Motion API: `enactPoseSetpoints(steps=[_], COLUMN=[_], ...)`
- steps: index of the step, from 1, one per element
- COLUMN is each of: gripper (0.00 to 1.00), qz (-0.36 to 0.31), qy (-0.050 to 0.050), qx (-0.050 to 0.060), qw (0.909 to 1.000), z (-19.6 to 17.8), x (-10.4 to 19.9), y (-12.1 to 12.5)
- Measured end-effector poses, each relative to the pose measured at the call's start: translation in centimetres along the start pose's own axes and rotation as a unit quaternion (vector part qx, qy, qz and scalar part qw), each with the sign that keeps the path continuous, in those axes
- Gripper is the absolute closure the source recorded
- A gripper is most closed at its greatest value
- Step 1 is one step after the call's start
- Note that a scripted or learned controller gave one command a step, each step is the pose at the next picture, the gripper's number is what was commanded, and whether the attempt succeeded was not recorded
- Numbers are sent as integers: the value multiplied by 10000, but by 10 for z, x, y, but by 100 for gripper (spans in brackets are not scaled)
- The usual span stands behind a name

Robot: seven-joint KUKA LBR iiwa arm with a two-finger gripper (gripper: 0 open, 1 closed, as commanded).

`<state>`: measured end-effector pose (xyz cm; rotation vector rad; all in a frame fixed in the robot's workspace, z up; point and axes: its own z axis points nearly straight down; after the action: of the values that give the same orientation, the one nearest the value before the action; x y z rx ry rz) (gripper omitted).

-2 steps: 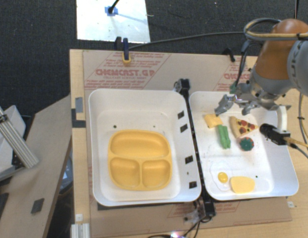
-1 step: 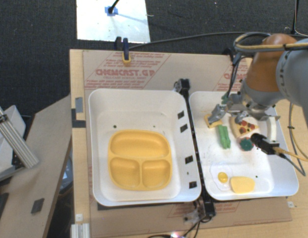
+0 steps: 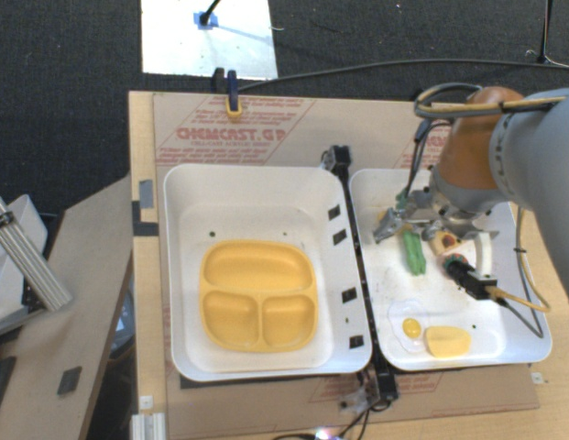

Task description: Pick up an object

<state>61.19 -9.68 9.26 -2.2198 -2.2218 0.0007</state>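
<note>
My gripper (image 3: 423, 229) hangs low over the back half of the right bin (image 3: 522, 337), under the grey arm with its orange band. A green stick-shaped object (image 3: 415, 255) lies directly below it, its far end tucked under the gripper and its near end pointing to the bin's front. Whether the gripper touches it is unclear. A white fried-egg toy with a yellow yolk (image 3: 410, 324) lies near the front of the same bin. Beside the egg, to the right, rests a flat yellow piece (image 3: 446, 341).
The left bin (image 3: 188, 200) holds a yellow divided plate (image 3: 258, 293) with three compartments. A black divider (image 3: 351, 246) runs between the two bins. Both bins rest on a cardboard sheet (image 3: 257, 126), with a blue-and-yellow clamp (image 3: 232, 93) at its far edge.
</note>
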Motion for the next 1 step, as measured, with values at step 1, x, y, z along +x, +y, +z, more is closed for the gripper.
enactPoseSetpoints(steps=[1], gripper=[100], qz=[2], qy=[-4], qx=[-23], qw=[10000], z=[-13], x=[0], y=[1])
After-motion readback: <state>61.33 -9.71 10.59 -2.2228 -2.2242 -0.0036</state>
